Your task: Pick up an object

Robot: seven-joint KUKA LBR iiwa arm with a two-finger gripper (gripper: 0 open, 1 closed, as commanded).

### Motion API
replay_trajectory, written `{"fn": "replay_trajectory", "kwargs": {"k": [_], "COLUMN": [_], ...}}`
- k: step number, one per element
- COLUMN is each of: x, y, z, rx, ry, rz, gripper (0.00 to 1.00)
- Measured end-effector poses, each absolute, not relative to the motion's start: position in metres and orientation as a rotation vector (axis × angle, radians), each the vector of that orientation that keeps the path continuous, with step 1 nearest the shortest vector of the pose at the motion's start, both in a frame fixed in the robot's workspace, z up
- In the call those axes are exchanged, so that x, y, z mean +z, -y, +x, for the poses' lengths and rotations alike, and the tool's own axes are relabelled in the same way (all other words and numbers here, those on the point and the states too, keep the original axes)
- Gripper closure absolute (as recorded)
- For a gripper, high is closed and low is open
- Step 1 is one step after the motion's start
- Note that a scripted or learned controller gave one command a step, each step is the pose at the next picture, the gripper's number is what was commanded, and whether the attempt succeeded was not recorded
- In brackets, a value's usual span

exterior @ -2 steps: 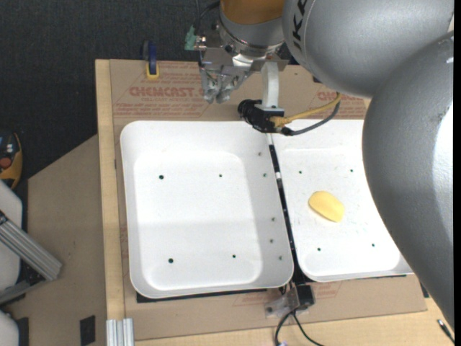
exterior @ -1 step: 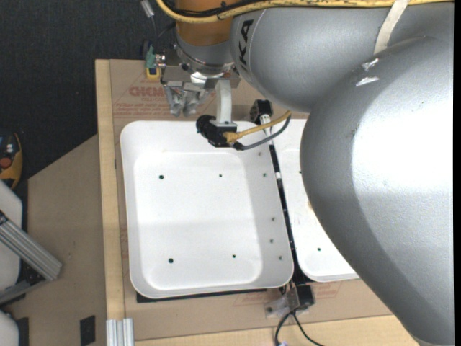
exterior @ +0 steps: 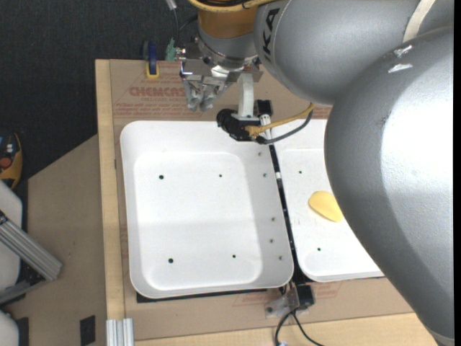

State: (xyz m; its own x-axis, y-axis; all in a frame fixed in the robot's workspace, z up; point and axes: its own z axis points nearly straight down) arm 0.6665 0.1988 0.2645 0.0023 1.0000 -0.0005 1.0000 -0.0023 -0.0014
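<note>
A small yellow object (exterior: 325,206) lies in the right bin (exterior: 317,269), close to the edge of the big grey arm that covers much of that bin. My gripper (exterior: 202,99) hangs under the orange wrist band at the top of the view, above the cardboard just behind the back rim of the left bin (exterior: 137,215). It is far from the yellow object, up and to the left of it. I see nothing in the gripper.
A black fitting with a yellow cable (exterior: 241,125) sits at the back where the two bins meet. Small clamps (exterior: 153,60) stand on the cardboard's far edge. The grey arm (exterior: 389,157) spans the right side of the view.
</note>
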Motion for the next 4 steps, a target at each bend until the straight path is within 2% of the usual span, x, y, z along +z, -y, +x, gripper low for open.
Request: {"fn": "replay_trajectory", "kwargs": {"k": [1,2,3,4], "x": [0.315,0.246,0.270,0.296], "y": [-0.182,-0.227,-0.185,-0.033], "z": [0.667,0.664,0.667,0.659], "rx": [-0.009,0.010,0.002,0.006], "ry": [2.222,2.222,2.217,2.208], "rz": [-2.226,-2.213,-2.226,-2.243], "gripper": [1.00,1.00,1.00,1.00]}}
